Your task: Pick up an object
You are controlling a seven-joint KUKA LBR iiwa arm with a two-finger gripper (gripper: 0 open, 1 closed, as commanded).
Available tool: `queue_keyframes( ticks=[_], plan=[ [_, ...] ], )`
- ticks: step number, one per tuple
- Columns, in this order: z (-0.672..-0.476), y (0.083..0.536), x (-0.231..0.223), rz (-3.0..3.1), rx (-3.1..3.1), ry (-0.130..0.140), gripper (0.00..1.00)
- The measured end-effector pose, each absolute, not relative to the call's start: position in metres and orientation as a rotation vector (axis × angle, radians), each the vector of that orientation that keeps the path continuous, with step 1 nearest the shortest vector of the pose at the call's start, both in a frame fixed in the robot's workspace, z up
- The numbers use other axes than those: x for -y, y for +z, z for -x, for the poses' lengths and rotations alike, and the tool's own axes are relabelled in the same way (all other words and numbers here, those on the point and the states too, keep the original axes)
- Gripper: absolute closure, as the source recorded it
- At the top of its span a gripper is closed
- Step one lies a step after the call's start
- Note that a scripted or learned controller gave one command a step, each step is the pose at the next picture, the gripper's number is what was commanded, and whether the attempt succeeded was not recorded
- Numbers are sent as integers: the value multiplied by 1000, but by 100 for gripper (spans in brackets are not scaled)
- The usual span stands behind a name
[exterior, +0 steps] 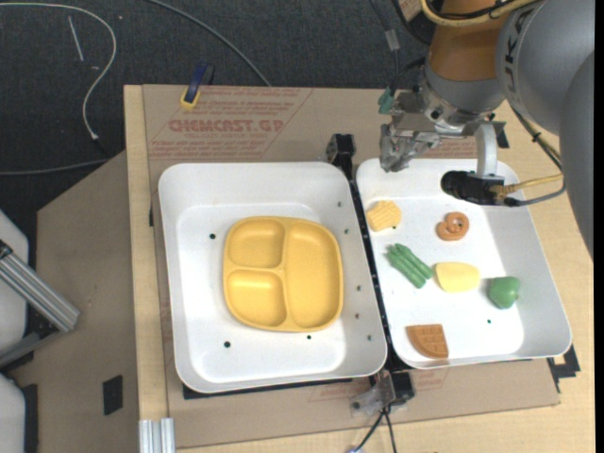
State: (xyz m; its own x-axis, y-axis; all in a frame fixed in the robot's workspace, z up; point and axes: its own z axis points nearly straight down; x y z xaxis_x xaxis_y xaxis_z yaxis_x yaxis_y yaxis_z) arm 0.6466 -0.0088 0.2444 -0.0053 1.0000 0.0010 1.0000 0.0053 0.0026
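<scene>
A dark floor (283,17) is showing behind the bench, with one white cable (90,111) looping across it, and a brown cardboard sheet (236,125) is lying under two white bins set side by side. The left bin (179,253) is holding one yellow plate (283,274) with three compartments, sitting flat near its middle. The right bin (533,253) is holding six small pieces, all lying apart except two. These are a ridged yellow chip (383,216) near the far left corner, an orange ring (454,226) beside it, a green bean (409,264) lying aslant, a yellow lemon (457,276) just touching the bean's end, a green lump (504,292) toward the right wall, and a brown waffle wedge (427,340) at the near edge. The gripper (400,157) is hanging over the far left rim of the right bin, just beyond the chip. Its fingers seem to be standing apart with nothing between them, though the slant is making that hard to judge. One blue clip (196,83) is resting on the sheet's far edge.
</scene>
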Motion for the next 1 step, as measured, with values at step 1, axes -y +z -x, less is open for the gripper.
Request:
queue_keyframes(
  ticks=[1],
  plan=[
    [-659,232,-52,-2215,-2229,5,100]
  ],
)
